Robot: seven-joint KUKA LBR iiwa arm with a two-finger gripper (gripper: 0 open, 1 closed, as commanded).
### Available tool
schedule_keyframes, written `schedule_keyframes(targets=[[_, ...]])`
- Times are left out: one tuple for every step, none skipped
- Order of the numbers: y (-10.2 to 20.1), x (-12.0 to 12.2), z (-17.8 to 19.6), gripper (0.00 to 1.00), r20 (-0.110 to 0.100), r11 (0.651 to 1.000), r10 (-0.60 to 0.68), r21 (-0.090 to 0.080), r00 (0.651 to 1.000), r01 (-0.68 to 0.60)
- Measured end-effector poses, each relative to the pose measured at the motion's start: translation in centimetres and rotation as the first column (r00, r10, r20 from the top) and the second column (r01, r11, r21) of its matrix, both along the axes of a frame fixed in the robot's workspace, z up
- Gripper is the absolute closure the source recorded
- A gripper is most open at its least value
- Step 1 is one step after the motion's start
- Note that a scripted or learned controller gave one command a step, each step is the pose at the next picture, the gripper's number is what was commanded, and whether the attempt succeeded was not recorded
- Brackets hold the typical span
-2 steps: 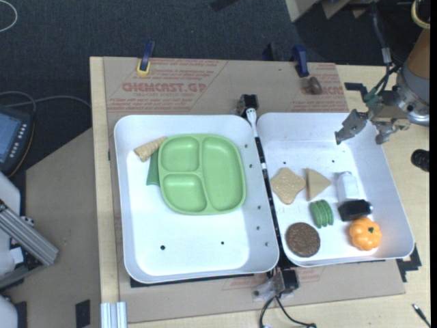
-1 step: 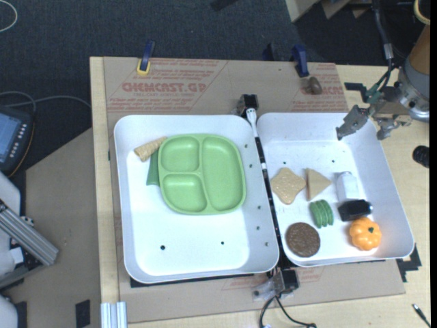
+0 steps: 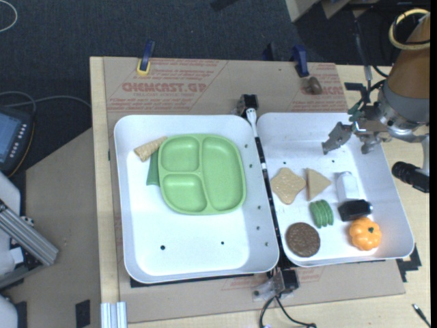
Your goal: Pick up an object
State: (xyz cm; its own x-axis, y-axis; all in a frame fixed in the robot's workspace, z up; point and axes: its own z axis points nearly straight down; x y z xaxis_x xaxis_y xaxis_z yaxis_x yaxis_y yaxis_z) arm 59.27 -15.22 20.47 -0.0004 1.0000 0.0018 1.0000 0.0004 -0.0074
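Right bin [image 3: 293, 125] far half: bare floor.
Right bin near half: crowded with small items.
Left bin [image 3: 130, 183]: green tray [image 3: 202, 173] fills middle.

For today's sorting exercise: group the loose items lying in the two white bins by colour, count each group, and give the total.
Green: 2, the divided plate and the ridged green piece
Tan: 3, the wedge by the plate, the bread slice, the triangle
Brown: 1, the round patty
Orange: 1, the pumpkin
White: 1, the small cylinder
Black: 1, the block
Total: 9
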Motion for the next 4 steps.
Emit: schedule_keyframes(targets=[[0.2,0.3,-4.3,0.0,0.002,1.0,0.0,0.0,1.0,0.0],[0.1,-0.8,-9.6,0.0,0.001,1.0,-0.001,0.0,1.0,0.001],[0.1,-0.6,-11.8,0.0,0.011,1.0,-0.001,-0.003,1.0,0.001],[0.1,-0.7,-10.9,1.0,0.01,1.0,-0.001,-0.002,1.0,0.001]])
